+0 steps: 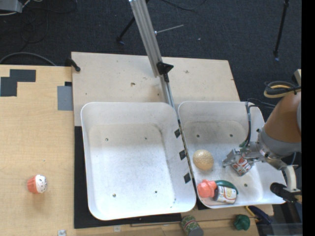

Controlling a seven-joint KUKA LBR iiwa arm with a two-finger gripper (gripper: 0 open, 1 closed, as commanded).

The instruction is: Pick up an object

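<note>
My gripper [239, 162] reaches into the right bin [211, 113] from the right and hangs low over its right side. A small red and white can [241, 166] sits right at the fingertips, touching or between them; I cannot tell which. To its left lies a tan round ball [203, 159]. Near the bin's front edge lies a bottle [219, 191] on its side, with a red cap, a green body and a label.
The left bin [98, 117] lies beside the right one, split from it by a slanted metal rail [150, 38]. A small red and white object [37, 184] rests on the wooden bench at far left. A green thing [241, 222] and a dark can [191, 225] lie below the bins.
</note>
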